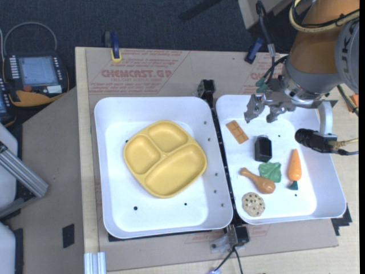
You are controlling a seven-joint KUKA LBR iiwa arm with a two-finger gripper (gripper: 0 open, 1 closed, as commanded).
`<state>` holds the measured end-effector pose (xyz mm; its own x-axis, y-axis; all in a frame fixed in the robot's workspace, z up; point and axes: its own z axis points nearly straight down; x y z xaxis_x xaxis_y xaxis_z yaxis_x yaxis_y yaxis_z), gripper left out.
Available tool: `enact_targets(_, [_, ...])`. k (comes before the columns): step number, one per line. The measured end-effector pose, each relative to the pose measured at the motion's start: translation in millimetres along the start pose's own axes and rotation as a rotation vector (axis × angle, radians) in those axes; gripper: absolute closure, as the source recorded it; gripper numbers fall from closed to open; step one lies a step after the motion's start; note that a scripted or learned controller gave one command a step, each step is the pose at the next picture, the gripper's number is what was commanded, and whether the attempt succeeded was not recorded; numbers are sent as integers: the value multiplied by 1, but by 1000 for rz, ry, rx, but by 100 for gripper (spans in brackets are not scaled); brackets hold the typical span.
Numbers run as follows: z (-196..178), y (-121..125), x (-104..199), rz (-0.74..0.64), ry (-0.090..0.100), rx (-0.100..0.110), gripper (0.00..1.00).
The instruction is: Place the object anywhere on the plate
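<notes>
Nearest the camera, a cookie (253,204) is lying at six o'clock in the right bin (325,201). Pincer (262,112) is hovering open, gripping nothing, at eleven o'clock. Yellow plate (165,158) is sitting in the left bin (114,124).

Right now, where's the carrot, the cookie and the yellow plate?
carrot (294,164), camera view, middle of its orange body
cookie (253,204), camera view, its centre
plate (132,153), camera view, left rim
</notes>
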<state>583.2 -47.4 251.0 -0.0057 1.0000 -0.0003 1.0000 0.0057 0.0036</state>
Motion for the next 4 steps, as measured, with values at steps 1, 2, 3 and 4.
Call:
enact_targets(1, [2,22,54,3,1,1,100])
enact_targets(2, [21,53,98,1,1,1,100])
enact_targets(3, [17,75,148,2,0,-1,100])
enact_targets(4, [17,74,145,5,-1,2,0])
